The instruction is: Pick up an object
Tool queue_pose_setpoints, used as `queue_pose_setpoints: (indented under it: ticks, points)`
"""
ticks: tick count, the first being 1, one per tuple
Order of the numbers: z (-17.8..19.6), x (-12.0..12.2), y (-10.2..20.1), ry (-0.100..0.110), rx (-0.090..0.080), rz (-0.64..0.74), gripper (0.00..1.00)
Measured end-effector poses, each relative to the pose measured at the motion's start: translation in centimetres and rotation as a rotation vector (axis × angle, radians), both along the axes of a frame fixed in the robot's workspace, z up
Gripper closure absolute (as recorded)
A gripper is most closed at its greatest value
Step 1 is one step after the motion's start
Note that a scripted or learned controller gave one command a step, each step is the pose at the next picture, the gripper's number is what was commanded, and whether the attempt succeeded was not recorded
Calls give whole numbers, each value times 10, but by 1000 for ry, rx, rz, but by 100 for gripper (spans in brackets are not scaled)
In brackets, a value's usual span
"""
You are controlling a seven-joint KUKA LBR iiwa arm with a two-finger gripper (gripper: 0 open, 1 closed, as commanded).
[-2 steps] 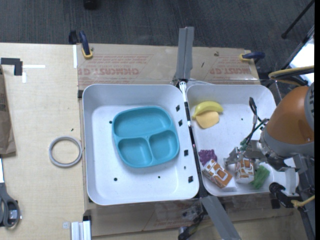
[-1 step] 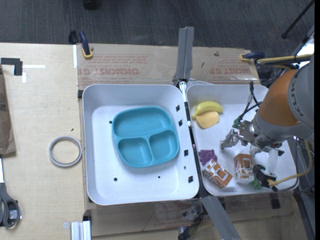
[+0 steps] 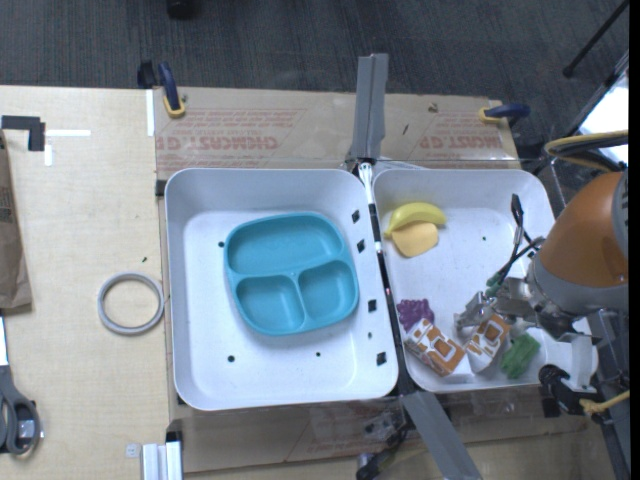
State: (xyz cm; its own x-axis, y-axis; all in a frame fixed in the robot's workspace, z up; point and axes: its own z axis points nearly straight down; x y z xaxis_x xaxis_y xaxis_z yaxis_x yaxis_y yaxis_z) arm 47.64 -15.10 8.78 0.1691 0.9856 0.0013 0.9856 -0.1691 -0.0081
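Fingers (image 3: 478, 326) of the arm sit low in the right bin (image 3: 470, 183), at its near right part, over an orange-and-white packet (image 3: 487, 340); whether they are released or clenched cannot be told. A second such packet (image 3: 436, 348), purple grapes (image 3: 413, 313) and a green item (image 3: 520, 356) lie close by. Farther back lies a banana (image 3: 415, 214). The left bin (image 3: 190, 298) holds a blue divided plate (image 3: 291, 273).

Wooden bench (image 3: 80, 228) bears two white bins (image 3: 190, 298), tape ring (image 3: 130, 302), probably scissors (image 3: 18, 418)

Blue tray (image 3: 290, 286), yellow banana (image 3: 415, 214), purple grapes (image 3: 413, 313), white bins (image 3: 190, 268).
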Motion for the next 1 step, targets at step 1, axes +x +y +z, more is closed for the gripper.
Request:
queue_pose_setpoints:
  ticks: [1]
  points:
    - [6,1,-2,2,0,-5,100]
